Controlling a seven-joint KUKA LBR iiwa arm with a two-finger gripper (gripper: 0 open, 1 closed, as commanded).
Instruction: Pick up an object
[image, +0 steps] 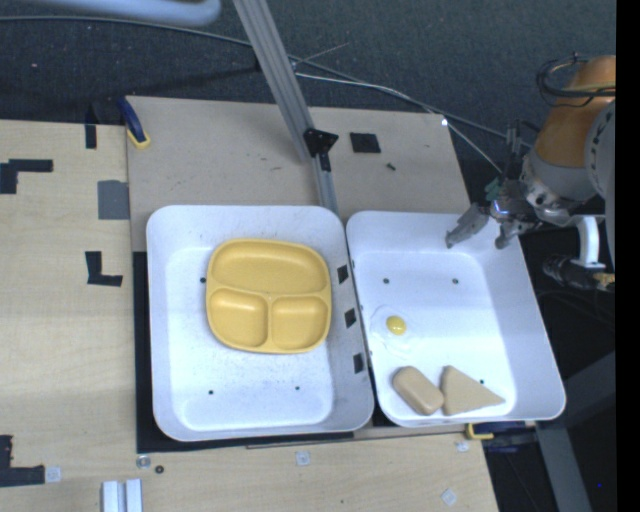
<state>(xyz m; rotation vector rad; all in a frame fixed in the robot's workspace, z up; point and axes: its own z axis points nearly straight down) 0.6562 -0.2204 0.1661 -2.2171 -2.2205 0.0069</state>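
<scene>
A: Where's the tool (486, 229)?

B: Over the right bin (520, 330), at its 1 o'clock corner, fingers spread apart with nothing between them.

A: And the things to pick?

B: A small yellow ball (396, 325) sits near that bin's middle. At its 6 o'clock edge lie a tan roll (416, 389) and a tan wedge (466, 391), touching.

A: The left bin (170, 330)?

B: It holds a yellow divided plate (268, 295), toward 12 o'clock on the worktop (60, 330).
</scene>
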